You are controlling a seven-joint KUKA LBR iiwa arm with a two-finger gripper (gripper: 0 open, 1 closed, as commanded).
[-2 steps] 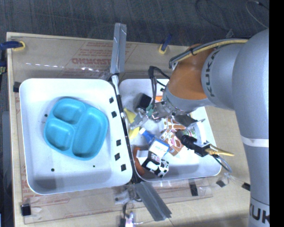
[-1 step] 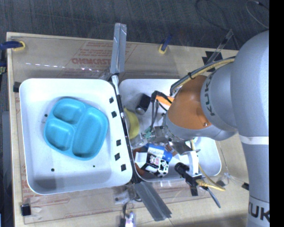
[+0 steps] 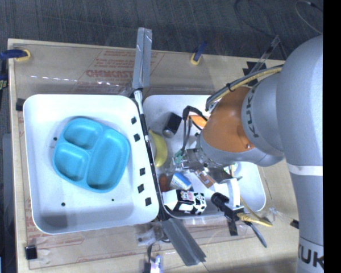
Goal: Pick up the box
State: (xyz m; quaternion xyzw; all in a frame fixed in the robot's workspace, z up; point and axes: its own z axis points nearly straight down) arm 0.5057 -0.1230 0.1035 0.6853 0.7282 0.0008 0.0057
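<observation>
A small box point(image 3: 188, 202) with a black and white print lies flat at the front edge of the right bin point(image 3: 254, 193). My gripper point(image 3: 186, 165) hangs low over the clutter in the middle of that bin, just behind the box, under the orange wrist band. A blue and white item point(image 3: 181, 181) lies right below the gripper, between it and the box. No item can be seen held in the gripper.
The left bin point(image 3: 40, 152) holds a blue divided plate point(image 3: 91, 154). In the right bin, a yellow item point(image 3: 157, 147) lies by the left wall, a dark cylinder point(image 3: 171, 123) sits at the back, and a reddish-brown item point(image 3: 165, 182) lies front left.
</observation>
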